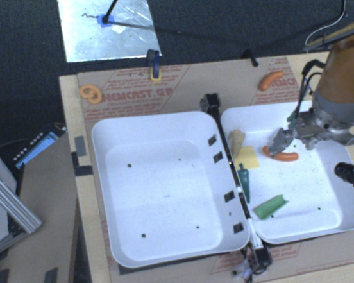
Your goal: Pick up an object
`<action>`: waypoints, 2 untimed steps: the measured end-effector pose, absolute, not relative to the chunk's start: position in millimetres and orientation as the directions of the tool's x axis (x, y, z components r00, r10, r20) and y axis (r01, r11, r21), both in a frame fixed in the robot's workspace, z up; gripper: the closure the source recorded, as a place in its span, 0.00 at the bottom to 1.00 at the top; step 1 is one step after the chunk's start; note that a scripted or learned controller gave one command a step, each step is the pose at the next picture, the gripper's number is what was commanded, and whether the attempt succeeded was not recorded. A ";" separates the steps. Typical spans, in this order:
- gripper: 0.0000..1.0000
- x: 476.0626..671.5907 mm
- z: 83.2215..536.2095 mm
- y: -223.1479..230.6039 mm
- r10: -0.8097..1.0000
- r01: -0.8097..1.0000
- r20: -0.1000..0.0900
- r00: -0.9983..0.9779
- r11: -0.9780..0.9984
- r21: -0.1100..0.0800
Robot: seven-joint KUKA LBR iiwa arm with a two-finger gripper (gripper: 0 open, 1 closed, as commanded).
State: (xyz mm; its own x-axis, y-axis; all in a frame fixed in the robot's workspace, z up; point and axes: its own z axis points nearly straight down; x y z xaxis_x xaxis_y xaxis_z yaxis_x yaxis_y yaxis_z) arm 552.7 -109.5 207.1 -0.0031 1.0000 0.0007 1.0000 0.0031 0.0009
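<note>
One fixed camera high above the counter (175, 79), looking down at a slant, both bins (155, 124) mid-frame, arm (350, 82) entering from the right.

In the right white bin (351, 212) lie an orange sausage-shaped toy (282, 154) flat near the middle, a pale yellow square slice (248, 157) touching a tan cone (236, 140) by the left wall, a dark green pepper (244, 181), and a light green wedge (270, 206) lying aslant
</note>
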 end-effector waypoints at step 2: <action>0.00 638.1 85.9 -90.9 1.000 1.000 -0.004 -0.006 0.006 0.004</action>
State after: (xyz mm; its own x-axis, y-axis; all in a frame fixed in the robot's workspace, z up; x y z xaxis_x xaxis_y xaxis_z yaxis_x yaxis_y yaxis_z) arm 638.1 -90.9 85.9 -0.0056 1.0000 -0.0039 1.0000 0.0057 0.0041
